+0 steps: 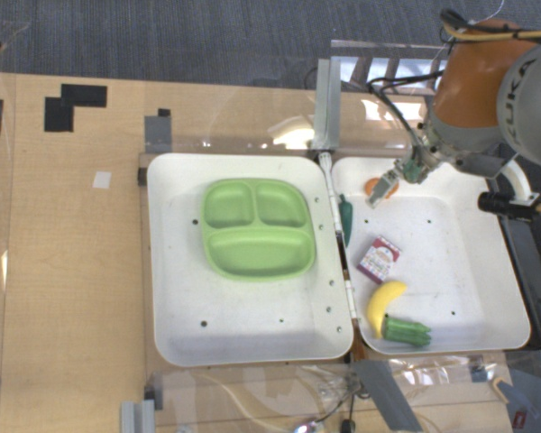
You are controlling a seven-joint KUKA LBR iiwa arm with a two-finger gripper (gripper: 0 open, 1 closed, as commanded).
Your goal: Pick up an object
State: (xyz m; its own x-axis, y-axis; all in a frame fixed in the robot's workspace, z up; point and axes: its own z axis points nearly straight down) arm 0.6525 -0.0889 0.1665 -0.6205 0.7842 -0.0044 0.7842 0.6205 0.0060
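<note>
Hovering at the far left corner of the right shallow white bin, the gripper is seen just beside a small orange object, its opening cannot be told, and a grasp so near the wall could be deflected or missed.

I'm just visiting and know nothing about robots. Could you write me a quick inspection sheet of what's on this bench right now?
Surface: wooden bench bearing left bin and right bin.
Job's things: orange item, pink packet, banana, green item, dark green tool in right bin.
Clutter: green divided plate in left bin.
Grippers: claw low beside orange item.
Cables: black cable on arm.
Surroundings: grey carpet.
</note>
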